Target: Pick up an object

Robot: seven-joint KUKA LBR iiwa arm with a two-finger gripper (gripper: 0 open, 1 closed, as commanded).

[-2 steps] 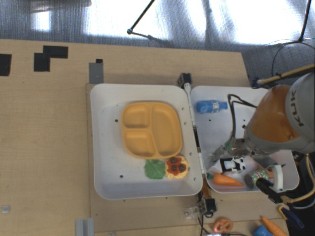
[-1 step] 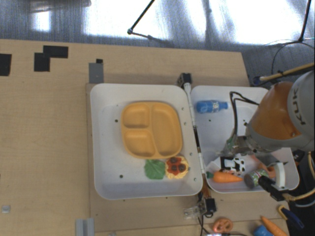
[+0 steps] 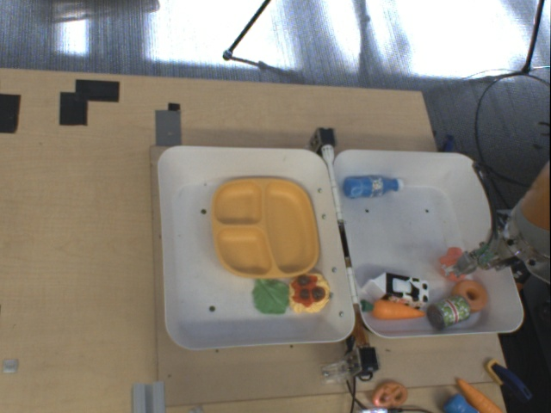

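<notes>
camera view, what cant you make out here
- Gripper, camera view: blurred and small at the right bin's edge, so its grip state is unclear.
- Orange-red item beside it: too small to identify.
- Arm: cut off by the right edge.
- Pretzel and orange tool on the bench: cut off by the bottom edge.
- Black-and-white toy: too blurred to name.

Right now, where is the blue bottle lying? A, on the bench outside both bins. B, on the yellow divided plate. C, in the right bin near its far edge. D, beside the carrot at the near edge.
C: the blue bottle lies on its side in the right bin near the far wall, apart from the carrot and the yellow divided plate.
</notes>
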